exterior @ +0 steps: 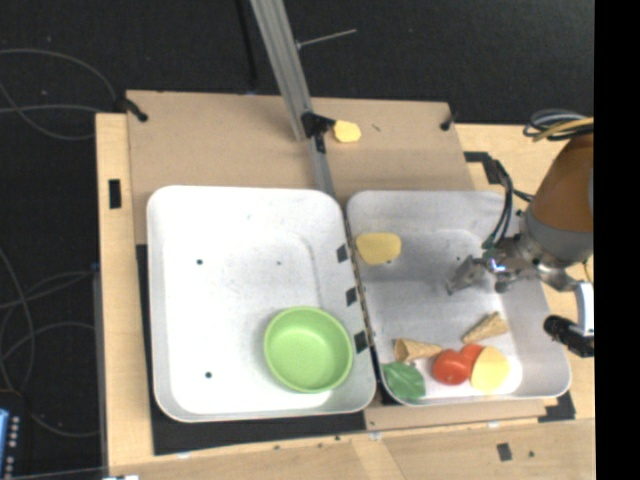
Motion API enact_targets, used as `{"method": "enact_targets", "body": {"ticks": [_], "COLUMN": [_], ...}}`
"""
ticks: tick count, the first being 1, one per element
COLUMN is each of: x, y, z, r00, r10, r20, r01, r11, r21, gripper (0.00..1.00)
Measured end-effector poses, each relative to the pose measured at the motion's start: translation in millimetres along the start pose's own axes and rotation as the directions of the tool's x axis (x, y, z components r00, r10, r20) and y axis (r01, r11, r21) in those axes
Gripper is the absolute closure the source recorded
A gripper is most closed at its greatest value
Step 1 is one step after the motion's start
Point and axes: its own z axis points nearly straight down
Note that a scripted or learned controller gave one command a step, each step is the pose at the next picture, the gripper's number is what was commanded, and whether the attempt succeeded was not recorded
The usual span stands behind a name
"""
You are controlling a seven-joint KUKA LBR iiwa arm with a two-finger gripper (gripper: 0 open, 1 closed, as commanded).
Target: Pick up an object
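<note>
Objects are lying in the right bin: a pale yellow piece is sitting near its upper left side, and along the near edge a green piece, a red piece, a yellow ball and two tan wedges are clustering together. The tool is hanging over the middle of this bin — nothing is showing between its fingers, and how far they are spread I cannot tell. A green bowl is resting in the left bin. Another small yellow piece is lying on the bench behind the bins.
</note>
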Motion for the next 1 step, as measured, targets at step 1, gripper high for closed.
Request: {"method": "enact_targets", "body": {"ticks": [1], "x": [-0.3], "y": [2.7], "z": [-14.8], "r00": [1.000], "r10": [0.001], "r20": [0.000], "r01": [-0.001], "r11": [1.000], "r21": [-0.010], "gripper": [1.00]}}
